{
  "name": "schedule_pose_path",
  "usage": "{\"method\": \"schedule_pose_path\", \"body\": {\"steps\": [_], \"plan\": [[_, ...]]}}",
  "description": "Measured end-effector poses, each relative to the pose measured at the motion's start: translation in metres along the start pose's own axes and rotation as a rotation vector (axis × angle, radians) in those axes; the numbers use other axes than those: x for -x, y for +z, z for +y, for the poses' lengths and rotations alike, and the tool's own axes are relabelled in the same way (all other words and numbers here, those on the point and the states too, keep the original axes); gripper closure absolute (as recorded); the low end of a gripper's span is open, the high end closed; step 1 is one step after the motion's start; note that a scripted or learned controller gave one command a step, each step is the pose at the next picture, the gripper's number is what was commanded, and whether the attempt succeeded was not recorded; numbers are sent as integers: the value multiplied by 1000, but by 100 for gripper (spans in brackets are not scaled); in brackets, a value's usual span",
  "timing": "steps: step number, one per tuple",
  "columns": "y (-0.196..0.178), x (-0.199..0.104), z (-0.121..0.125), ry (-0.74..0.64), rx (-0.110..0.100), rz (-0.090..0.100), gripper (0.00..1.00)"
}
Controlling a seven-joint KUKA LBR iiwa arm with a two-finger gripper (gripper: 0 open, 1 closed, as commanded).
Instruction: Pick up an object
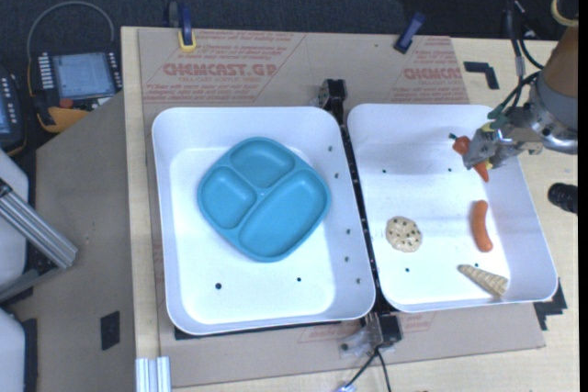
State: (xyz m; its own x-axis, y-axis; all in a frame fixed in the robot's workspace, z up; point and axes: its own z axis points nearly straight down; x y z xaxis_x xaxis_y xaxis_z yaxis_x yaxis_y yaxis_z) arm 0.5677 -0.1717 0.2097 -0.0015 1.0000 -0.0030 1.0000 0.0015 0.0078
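You are looking down on two shallow white bins with rounded corners, set side by side on a brown cardboard-faced bench printed with red lettering.

The left bin holds a blue divided plate. It is smooth, matte plastic, a rounded square turned at an angle, with three moulded compartments.

The right bin holds three loose items. A round, pale cookie with dark specks lies near the bin's centre-left. A smooth, orange-red sausage, a short cylinder with rounded ends, lies to its right, well apart from it. A tan, ridged cone lies near the front edge, just below the sausage and not touching it.

The gripper sits over the upper right part of the right bin, above the sausage. A small orange-red object shows at its fingertips; its shape is too small to resolve. You cannot tell from this view whether the pincer is released or clenched, or whether that object is grasped.
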Motion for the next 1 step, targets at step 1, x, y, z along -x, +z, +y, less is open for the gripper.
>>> {"method": "schedule_pose_path", "body": {"steps": [1], "plan": [[0, -57, -10, -4, -10, 6, 100]]}}
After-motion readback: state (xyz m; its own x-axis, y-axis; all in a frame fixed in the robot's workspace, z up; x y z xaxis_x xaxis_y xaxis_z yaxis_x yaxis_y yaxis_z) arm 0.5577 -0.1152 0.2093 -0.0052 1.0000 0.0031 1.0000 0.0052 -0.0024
